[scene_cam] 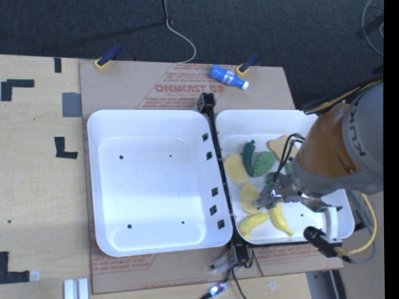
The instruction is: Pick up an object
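**Gripper low over yellow pieces in the right bin**

The gripper (269, 198) is seen down inside the right bin (293, 118), just above a pale yellow piece (249, 196). Whether its fingers are apart or together cannot be told. At 6 o'clock of it lie two yellow banana-like pieces (280, 220); at 12 o'clock a green object (263, 162) rests. The left bin (149, 179) sits alongside.

We see smooth, glossy white plastic bins (149, 185), a matt brown cardboard sheet (181, 89) beneath them, and a pale wood-grain bench (37, 185). Beside the metal pincer (269, 195) lie smooth yellow plastic-looking pieces (279, 220).
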Robot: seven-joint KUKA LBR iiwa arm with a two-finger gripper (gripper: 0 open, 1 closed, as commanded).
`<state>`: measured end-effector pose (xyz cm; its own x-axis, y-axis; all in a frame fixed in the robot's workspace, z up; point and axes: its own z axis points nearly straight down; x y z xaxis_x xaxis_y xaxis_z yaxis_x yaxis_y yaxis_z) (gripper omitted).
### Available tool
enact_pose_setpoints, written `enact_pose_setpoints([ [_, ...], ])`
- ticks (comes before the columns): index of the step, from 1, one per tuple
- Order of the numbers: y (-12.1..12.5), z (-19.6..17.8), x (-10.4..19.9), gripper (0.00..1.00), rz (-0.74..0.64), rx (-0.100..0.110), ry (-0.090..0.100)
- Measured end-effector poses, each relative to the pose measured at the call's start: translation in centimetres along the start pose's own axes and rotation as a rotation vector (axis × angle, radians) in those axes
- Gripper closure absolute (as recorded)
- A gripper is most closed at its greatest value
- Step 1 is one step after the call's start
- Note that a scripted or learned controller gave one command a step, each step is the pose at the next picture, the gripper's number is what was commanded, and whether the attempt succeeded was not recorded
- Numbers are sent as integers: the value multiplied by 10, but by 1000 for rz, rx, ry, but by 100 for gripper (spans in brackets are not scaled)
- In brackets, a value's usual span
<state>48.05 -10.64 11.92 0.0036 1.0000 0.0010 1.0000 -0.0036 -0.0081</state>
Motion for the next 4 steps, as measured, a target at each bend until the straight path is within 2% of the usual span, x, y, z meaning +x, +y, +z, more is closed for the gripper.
enact_pose_setpoints([
  [1,3,-24,12,100,-6,-7,0],
  [2,14,-95,59,100,-10,-13,0],
  [3,5,-263,49,100,-7,-25,-2],
  [4,28,-425,60,100,-7,-27,-3],
])
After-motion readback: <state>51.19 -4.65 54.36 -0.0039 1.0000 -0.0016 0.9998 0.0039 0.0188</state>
